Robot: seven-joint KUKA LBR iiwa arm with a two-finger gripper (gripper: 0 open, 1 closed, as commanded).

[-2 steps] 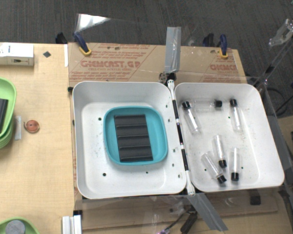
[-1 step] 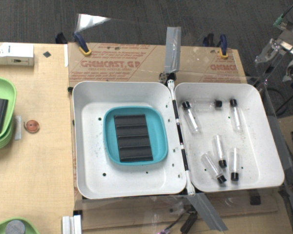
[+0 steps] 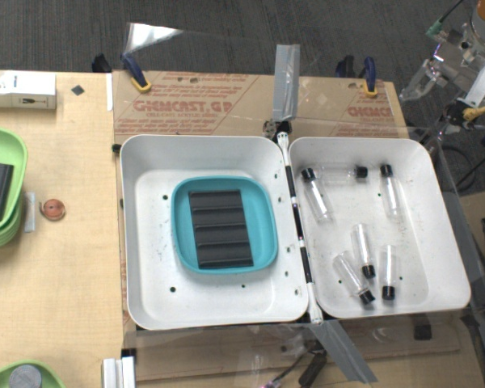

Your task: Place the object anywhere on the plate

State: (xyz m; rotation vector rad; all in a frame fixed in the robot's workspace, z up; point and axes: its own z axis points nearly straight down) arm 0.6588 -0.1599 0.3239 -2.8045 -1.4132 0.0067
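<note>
The tabletop (image 3: 56, 314) is pale wood, and on it a sheet of printed cardboard (image 3: 202, 103) lies under the two white bins, held at its back edge by blue-and-orange clamps (image 3: 135, 74). The left bin (image 3: 145, 297) and the right bin (image 3: 436, 289) sit side by side, their inner rims touching.

In the left bin, about in its middle, rests the teal plate (image 3: 183, 217), a rounded square carrying a black ribbed insert (image 3: 220, 228) that covers most of its floor.

My arm comes in at the upper right corner, well above and behind the right bin. My hand (image 3: 461, 51) hangs there off the bin's far corner, but I cannot tell whether it is wide or narrow; the parts blur together against the dark floor.

The things I am meant to move, the clear tubes with black caps (image 3: 315, 194), all lie flat on the floor of the right bin. Three sit toward the back and three toward the front, scattered at differing angles and apart from the plate.

At the left edge sits a green tray (image 3: 8, 148). Beside it lies a small reddish disc (image 3: 53, 209), and a white box (image 3: 20, 90) lies further back.
</note>
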